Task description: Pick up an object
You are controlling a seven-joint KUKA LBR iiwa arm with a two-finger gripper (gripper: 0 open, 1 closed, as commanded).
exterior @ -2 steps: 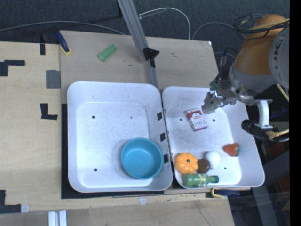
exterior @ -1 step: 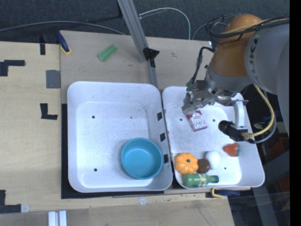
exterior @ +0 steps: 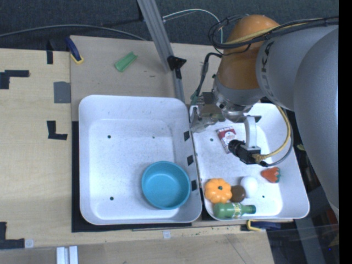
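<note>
Blue bowl (exterior: 165, 185) is seen in the left bin (exterior: 99, 114). In the right bin (exterior: 291, 202), a little orange pumpkin (exterior: 218, 191), a green bottle (exterior: 234, 209) and a white egg (exterior: 249, 185) are found. The end effector (exterior: 206, 114) is placed above them; its grip cannot be told.

A robotics lab or test cell was indicated. A grey industrial arm (exterior: 297, 54) w/ orange band was mounted over a plywood bench (exterior: 33, 164), on which two white bins (exterior: 99, 120) were set side by side. Black tape marks (exterior: 54, 131) were stuck to the bench top. Loose cables (exterior: 181, 16) were run across dark carpet (exterior: 66, 4) behind, and a metal pole (exterior: 157, 29) was fixed at a slant. Toy food, e.g. a pumpkin (exterior: 218, 191), was laid in the right bin.
</note>
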